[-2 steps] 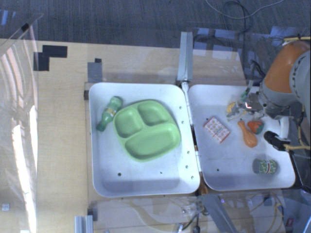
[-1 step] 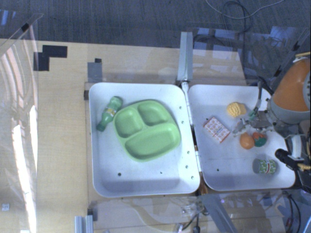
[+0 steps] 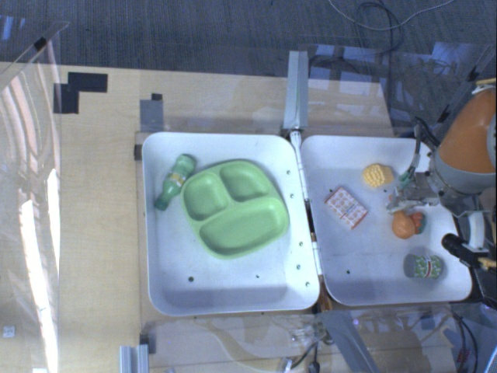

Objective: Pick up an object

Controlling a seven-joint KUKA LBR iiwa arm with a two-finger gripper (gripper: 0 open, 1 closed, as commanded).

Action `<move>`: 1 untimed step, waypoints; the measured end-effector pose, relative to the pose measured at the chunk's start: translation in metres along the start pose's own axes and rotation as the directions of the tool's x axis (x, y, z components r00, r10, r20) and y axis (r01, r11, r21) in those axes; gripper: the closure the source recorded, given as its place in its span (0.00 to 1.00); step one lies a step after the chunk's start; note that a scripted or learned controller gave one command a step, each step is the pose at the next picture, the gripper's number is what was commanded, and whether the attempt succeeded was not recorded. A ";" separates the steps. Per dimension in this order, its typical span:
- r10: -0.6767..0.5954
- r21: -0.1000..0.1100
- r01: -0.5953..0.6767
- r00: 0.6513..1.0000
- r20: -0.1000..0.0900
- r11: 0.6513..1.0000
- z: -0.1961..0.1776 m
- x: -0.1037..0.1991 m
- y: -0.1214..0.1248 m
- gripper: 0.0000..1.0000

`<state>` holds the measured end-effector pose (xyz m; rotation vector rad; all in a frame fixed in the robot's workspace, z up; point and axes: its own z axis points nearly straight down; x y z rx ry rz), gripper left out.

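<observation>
Camera view: gripper (image 3: 407, 200) hangs over the right bin (image 3: 373, 286), finger state cannot tell, nothing visibly held, orange fruit (image 3: 402, 225) just beside it at 6 o'clock; judgement: centre over fruit, descend straight, avoid green can (image 3: 423, 266) at 5 o'clock.

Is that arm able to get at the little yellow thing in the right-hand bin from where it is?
Probably yes. The yellow object lies alone on bare bin floor, with nothing on it, and the gripper hangs just beside it in the same bin.
</observation>
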<state>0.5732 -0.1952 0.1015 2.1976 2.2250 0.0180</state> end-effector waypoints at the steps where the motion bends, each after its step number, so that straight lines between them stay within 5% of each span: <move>1: 0.111 0.011 -0.111 0.994 0.000 0.994 -0.155 0.118 -0.027 1.00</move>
